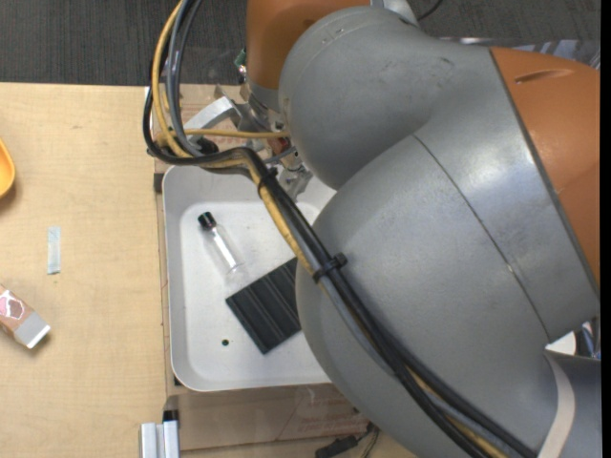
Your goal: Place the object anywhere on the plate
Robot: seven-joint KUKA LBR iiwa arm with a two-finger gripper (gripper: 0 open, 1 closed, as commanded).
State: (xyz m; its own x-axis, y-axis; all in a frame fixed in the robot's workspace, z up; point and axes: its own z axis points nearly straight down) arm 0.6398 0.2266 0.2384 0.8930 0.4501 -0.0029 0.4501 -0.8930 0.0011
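Camera view | arm (430,189) covers bin (191,361) from 3 o'clock; vial (220,243) at 11 o'clock of ribbed black block (267,305); gripper state: cannot tell

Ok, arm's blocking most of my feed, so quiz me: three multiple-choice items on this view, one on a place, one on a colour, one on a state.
1. Where is the clear vial?
A. in the white bin
B. on the wooden bench
C. on the arm

2. What colour is the ribbed flat block?
A. yellow
B. black
C. white

3. How does the vial sit?
A. upright
B. lying on its side
C. leaning on the bin wall

Answers: 1 A, it rests on the bin floor; 2 B, it is dark against the white; 3 B, its length lies flat, black cap toward the top left.
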